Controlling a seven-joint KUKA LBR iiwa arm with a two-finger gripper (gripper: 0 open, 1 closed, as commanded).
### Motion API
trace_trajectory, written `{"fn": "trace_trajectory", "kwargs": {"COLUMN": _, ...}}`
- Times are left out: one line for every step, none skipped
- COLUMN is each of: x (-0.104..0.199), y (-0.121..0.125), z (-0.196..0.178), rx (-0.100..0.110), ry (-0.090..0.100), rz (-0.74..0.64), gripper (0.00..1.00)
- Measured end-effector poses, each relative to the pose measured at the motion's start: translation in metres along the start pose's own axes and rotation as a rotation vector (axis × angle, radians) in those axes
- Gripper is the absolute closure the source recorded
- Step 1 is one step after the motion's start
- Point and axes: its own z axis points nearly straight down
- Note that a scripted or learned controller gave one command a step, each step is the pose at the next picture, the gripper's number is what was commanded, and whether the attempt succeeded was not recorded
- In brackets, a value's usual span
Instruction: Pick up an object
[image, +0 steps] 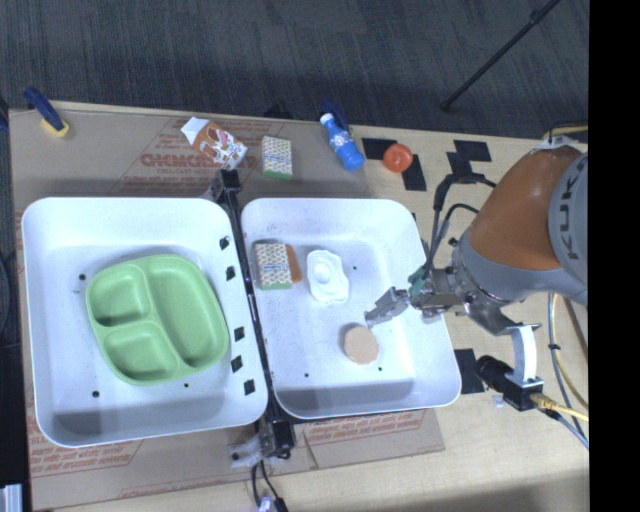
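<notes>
1. Lying nearest the camera in the right shallow white plastic bin (300, 400), the flat round tan disc (361, 345) looks light and stiff, probably a toy cookie or biscuit; being so low, it is best taken across its rim, and it may slide on the smooth floor.
2. The two-finger metal gripper (381, 310) hangs just above and beside that disc, touching nothing, and its fingers are too small and blurred for me to tell whether they are spread or closed.
3. Further in sits the glossy white lumpy moulded piece (327, 275), likely hard and slippery (its rounded top offers poor purchase), so the narrower sides seem the better hold.
4. Beside it, against the bin's left wall, lies the small rectangular patterned packet with an orange edge (273, 265), probably light with flat parallel sides.
5. In the left white bin (40, 230) rests the pale green three-compartment plastic plate (155, 318), broad, smooth and awkward for narrow fingers.
</notes>
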Motion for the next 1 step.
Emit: {"fn": "trace_trajectory", "kwargs": {"x": 0.0271, "y": 0.0154, "z": 0.1312, "rx": -0.001, "ry": 0.001, "rz": -0.004, "gripper": 0.0}}
